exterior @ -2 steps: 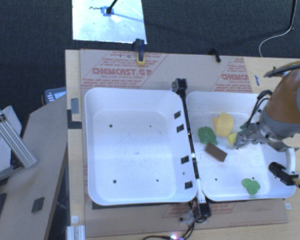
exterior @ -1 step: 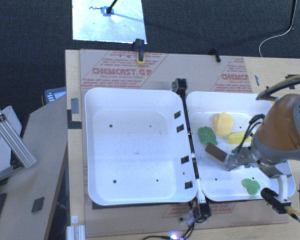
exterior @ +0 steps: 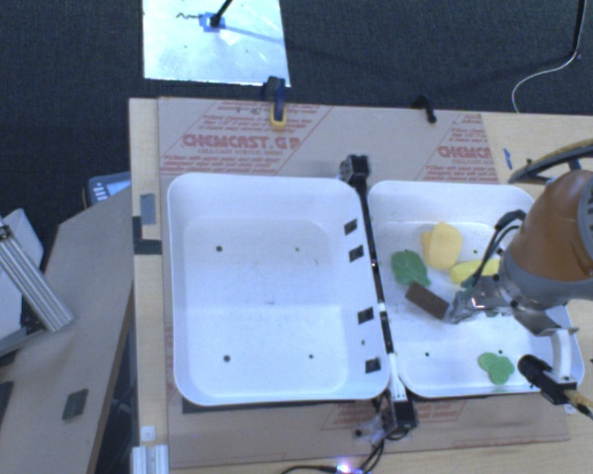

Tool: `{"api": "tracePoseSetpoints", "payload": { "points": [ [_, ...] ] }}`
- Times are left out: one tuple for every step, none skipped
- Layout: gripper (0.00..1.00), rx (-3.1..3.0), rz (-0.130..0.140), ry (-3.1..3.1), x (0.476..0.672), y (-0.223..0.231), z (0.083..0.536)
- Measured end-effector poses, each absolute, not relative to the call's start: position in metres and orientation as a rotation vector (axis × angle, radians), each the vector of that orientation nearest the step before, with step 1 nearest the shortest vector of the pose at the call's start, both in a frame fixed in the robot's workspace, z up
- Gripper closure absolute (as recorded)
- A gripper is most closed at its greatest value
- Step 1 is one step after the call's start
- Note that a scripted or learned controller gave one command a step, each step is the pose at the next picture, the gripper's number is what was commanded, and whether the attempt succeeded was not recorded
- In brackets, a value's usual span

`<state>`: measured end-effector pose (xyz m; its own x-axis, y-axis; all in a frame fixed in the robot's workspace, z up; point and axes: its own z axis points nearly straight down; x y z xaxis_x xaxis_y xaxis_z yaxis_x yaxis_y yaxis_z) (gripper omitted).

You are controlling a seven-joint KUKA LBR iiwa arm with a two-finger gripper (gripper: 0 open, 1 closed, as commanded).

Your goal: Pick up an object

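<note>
My gripper (exterior: 461, 310) is low in the right bin (exterior: 445, 197), near its middle. Its tip is right beside the right end of a dark brown block (exterior: 426, 301) lying flat on the bin floor; whether they touch I cannot tell. A yellow rounded object (exterior: 442, 245) and a dark green piece (exterior: 408, 267) lie just behind the block. A small yellow-green object (exterior: 465, 272) sits close behind the gripper, partly hidden by the wrist. A light green piece (exterior: 495, 366) rests near the bin's front edge.
The left bin (exterior: 193, 205) stands beside the right one, separated by a black clipped divider (exterior: 368, 265). The arm's grey and orange body (exterior: 563, 240) covers the right bin's right side. Open floor lies in the right bin's front left.
</note>
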<state>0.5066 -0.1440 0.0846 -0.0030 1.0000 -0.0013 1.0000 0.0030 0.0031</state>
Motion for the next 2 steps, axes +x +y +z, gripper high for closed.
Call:
{"api": "tracePoseSetpoints", "payload": {
  "points": [
    [1.0, 2.208, 0.006, 2.228, 0.56, -0.106, 0.085],
    [1.0, 2.204, 0.019, 2.22, 0.51, -0.08, 0.297]
  ]
}}
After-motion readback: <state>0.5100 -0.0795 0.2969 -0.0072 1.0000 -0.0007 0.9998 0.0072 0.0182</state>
